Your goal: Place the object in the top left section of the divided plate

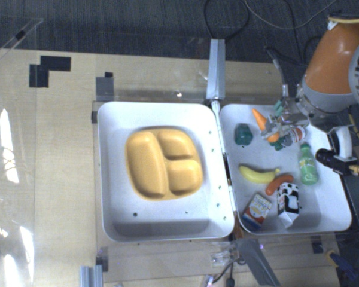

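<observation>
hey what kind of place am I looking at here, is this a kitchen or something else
Probably a robotics lab bench, not a kitchen. A grey and orange arm reaches over two white bins, one holding a yellow divided plate, the other toy food such as a banana. Loose cables trail behind.

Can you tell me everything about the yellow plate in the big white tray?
The divided plate is mustard yellow and looks like smooth plastic, with rounded corners. Raised ridges split it into three sections: one long section down its left side and two smaller ones on its right, one above the other. It lies flat, right side up, near the middle of the left bin, turned a little askew. Nothing lies in any section, and nothing touches it except the bin floor beneath.
</observation>
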### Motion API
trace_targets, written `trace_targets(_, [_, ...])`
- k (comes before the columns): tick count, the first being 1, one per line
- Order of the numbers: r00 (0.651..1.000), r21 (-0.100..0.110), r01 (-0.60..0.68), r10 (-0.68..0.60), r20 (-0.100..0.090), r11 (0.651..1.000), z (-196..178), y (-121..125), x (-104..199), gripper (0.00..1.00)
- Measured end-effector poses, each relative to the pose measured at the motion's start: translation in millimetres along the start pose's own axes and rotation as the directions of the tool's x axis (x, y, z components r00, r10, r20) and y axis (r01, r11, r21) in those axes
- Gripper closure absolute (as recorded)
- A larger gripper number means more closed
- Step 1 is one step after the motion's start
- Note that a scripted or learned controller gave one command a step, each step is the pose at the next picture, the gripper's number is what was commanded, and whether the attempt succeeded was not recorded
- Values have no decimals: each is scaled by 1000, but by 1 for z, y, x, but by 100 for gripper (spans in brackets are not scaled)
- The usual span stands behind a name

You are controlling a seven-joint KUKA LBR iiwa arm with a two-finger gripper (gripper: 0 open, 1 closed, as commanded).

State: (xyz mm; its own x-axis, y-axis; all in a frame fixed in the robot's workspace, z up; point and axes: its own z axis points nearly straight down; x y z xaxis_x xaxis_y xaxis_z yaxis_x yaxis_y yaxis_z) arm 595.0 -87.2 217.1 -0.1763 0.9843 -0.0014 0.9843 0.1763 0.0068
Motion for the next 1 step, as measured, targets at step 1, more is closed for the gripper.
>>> trace_targets(1, [947,2,320,-320,-2,947,32,-27,53,100])
